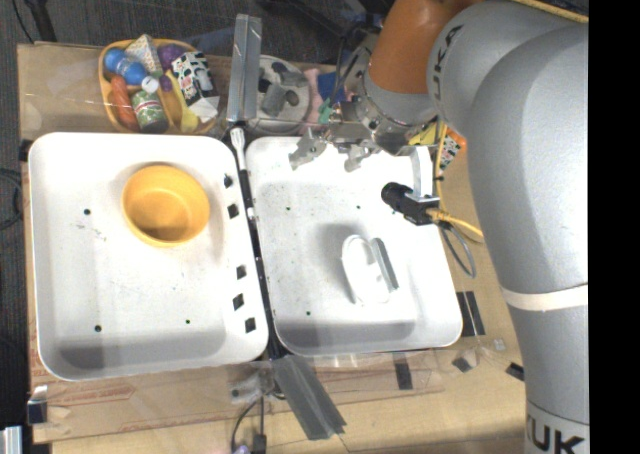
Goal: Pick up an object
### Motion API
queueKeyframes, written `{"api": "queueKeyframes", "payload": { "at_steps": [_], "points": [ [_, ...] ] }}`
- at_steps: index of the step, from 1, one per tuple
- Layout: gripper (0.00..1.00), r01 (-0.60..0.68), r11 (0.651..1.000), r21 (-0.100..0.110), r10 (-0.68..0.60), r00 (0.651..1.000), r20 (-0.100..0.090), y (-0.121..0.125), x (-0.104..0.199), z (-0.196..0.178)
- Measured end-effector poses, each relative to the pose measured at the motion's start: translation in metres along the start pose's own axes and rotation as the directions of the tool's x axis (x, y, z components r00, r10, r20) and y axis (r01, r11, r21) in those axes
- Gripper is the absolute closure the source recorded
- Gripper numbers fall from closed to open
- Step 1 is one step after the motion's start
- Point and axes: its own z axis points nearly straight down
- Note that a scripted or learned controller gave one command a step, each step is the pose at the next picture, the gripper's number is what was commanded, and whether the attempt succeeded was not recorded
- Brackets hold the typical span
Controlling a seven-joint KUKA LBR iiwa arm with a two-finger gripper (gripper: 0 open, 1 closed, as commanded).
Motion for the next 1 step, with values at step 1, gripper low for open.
{"api": "queueKeyframes", "payload": {
  "at_steps": [1],
  "points": [
    [0.0,0.097,0.995,-0.001,-0.097,0.995,0.0,-0.0463,-0.0431,0.111]
  ]
}}
